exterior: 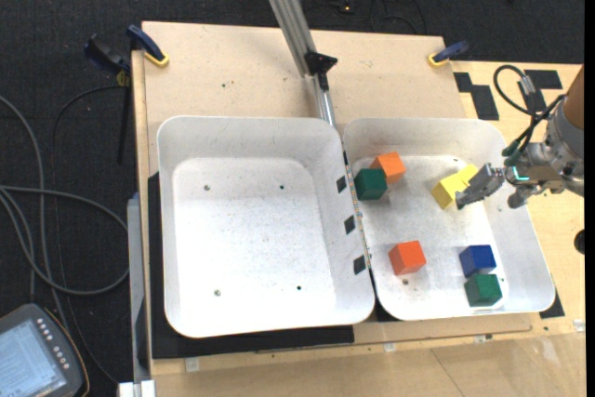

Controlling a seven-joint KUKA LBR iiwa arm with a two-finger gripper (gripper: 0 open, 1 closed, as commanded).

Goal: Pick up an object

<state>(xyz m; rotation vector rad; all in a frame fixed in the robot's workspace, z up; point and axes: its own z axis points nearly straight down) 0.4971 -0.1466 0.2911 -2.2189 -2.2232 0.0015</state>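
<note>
The right bin [521,228] holds several blocks. A yellow block [450,188] lies near its upper right, and my gripper [481,185] is right against that block's right side, reaching in from the right edge of the view. The gripper overlaps the block's right end, so the contact between them is hidden. A small orange block [391,165] and a green block [370,184] sit close together at the bin's upper left. Another orange block [406,257] lies lower in the middle. A blue block [477,258] and a green block [483,289] sit at the lower right.
The left bin [186,200] stands beside the right one, with a shared rim [351,200] between them. A slanted metal pole [284,0] runs down from the top to the bins' back edge. Clamps [149,46] sit at the bench's far corners.
</note>
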